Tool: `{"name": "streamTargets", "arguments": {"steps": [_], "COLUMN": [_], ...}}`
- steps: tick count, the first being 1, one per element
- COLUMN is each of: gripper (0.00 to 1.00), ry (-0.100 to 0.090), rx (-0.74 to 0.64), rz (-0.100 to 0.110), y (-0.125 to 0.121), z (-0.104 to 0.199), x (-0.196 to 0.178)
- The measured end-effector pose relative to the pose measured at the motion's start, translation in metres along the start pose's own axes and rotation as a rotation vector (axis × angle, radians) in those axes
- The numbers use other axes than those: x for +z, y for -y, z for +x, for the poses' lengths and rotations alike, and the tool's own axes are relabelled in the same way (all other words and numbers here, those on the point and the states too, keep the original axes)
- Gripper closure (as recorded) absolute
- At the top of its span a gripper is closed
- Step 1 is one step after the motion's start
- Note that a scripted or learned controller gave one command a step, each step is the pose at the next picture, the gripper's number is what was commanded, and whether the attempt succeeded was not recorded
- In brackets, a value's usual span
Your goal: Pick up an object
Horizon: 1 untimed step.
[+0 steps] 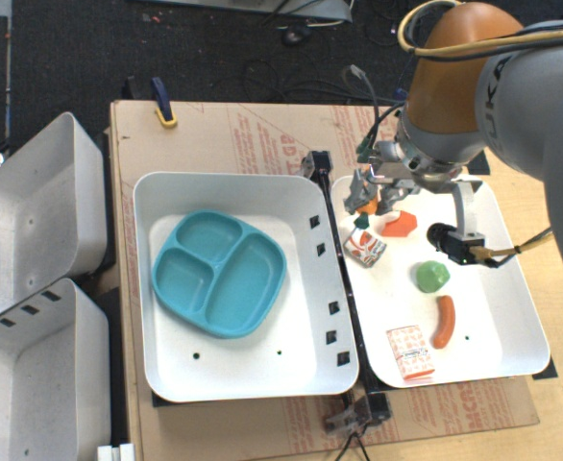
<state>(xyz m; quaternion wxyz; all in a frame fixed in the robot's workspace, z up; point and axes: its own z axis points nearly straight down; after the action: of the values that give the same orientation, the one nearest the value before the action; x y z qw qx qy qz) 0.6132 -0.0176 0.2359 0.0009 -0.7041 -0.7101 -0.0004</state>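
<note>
My gripper point(376, 198) hangs over the far left part of the right bin point(512, 257), under the grey and orange wrist. Just below it lie an orange rounded piece point(398, 224) and a small red-and-white carton point(365, 247) near the bin's left wall. A green ball point(432, 276) rests in the middle of the bin. Nearer the front lie a brown sausage point(443, 321) and a flat red-and-white packet point(409, 350). Nothing is seen lifted off the bin floor.
The left bin point(166, 353) holds a teal divided plate point(220, 272). A black divider with clips point(334, 277) runs between the bins. A black cable end point(454, 243) hangs over the right bin beside the green ball. Two more white bins point(32, 209) stand off the bench at the left.
</note>
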Motion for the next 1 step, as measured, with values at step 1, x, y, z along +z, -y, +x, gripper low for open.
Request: {"name": "streamTargets", "arguments": {"steps": [1], "gripper": [1.00], "ry": [0.000], "rx": [0.001], "rz": [0.003], "y": [0.0136], "z": [0.0528], "x": [0.0050]}}
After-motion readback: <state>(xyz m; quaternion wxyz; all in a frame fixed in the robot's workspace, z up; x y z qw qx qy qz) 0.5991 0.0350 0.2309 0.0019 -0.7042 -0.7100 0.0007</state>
